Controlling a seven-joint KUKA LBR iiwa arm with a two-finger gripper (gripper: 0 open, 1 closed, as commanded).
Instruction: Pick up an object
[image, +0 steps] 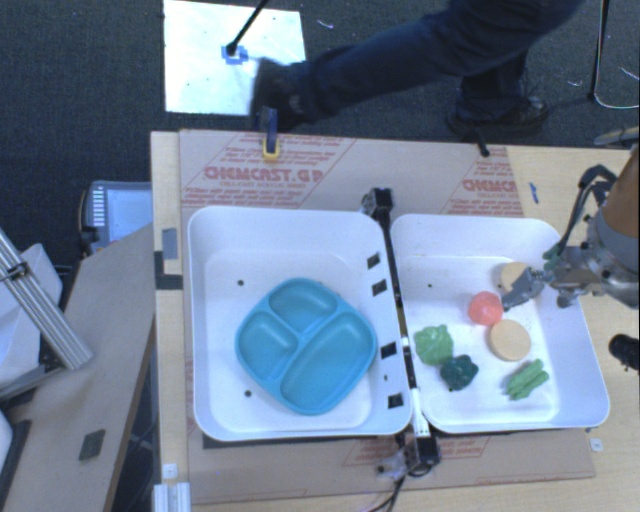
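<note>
We see the gripper (522, 290) low in the right bin (440, 250), just beside the pink ball (485, 308); we cannot tell its state. We think the close-packed tan disc (509, 340) and green pieces (434, 344) risk a bump or a glancing miss.

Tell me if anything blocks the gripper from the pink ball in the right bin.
Nothing visible does. The gripper sits just right of the pink ball, with bare bin floor between; the tan disc lies below, off that path.
</note>
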